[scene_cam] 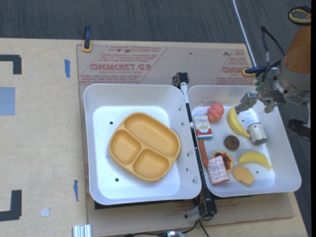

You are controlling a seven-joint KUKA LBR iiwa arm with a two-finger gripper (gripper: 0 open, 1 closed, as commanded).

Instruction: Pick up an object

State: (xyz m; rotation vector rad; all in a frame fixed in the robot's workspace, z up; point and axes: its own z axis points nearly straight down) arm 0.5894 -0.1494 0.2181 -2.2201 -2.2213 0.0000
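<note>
On the wooden bench [39, 147], the gripper [256, 101] hangs open and empty just above the curved banana [236, 122] in the right bin [289, 157]

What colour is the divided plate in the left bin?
Yellow-orange all over; the divided plate shows plainly in the camera view from above.

A single fixed camera sits high above the worktop [39, 147] and looks down at a slant, taking in both white bins side by side: the left bin [94, 107] near the middle of the frame, the right bin [289, 174] toward the right edge. Dark carpet shows along the top. The arm [298, 58] enters from the right. The distance is moderate, so small items remain distinguishable.
</note>
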